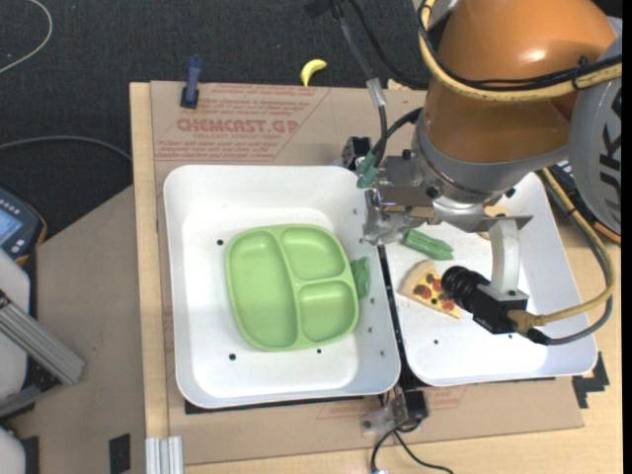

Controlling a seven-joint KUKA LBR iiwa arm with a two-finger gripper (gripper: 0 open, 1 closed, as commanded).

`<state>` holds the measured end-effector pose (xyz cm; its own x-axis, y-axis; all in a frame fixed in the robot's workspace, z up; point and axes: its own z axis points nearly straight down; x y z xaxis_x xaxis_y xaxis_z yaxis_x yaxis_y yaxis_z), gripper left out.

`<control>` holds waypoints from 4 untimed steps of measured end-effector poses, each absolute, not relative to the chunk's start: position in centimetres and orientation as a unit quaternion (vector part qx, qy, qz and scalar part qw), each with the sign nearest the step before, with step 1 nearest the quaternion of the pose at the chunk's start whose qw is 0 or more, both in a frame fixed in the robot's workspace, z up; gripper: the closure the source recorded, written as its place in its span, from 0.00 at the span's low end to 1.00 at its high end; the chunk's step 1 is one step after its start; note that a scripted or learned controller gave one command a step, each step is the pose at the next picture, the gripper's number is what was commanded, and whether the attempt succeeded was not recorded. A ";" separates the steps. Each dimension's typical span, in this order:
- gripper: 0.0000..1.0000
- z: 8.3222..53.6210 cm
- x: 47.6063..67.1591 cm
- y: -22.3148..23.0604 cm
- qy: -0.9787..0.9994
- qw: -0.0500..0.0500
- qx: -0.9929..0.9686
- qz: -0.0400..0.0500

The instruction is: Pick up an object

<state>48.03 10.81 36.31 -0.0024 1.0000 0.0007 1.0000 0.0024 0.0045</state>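
My pincer (380, 227) hangs over the seam between the two white bins, near the top of the right bin (553, 358), and honestly I can't tell how wide it's open or whether it's got anything. Right beside it in that bin lies a green pea pod (427, 242), with a pizza slice toy (427, 288) just below. The left bin (197, 363) has a green divided plate (291, 286) lying flat in the middle

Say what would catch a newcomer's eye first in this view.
The big orange band of the arm fills the upper right, looming over the right bin. Next comes the green divided plate, lying flat in the left bin. A pizza slice toy lies in the right bin near the divide.
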 end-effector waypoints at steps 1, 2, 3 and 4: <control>1.00 37.3 48.1 10.8 0.708 0.002 0.706 0.002; 1.00 38.3 48.1 10.9 0.709 0.003 0.706 0.003; 1.00 39.3 48.2 10.9 0.709 0.003 0.705 0.003; 1.00 40.4 48.2 11.0 0.709 0.004 0.705 0.004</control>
<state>48.21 10.97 40.36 -0.0059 1.0000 0.0002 0.9999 0.0059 0.0113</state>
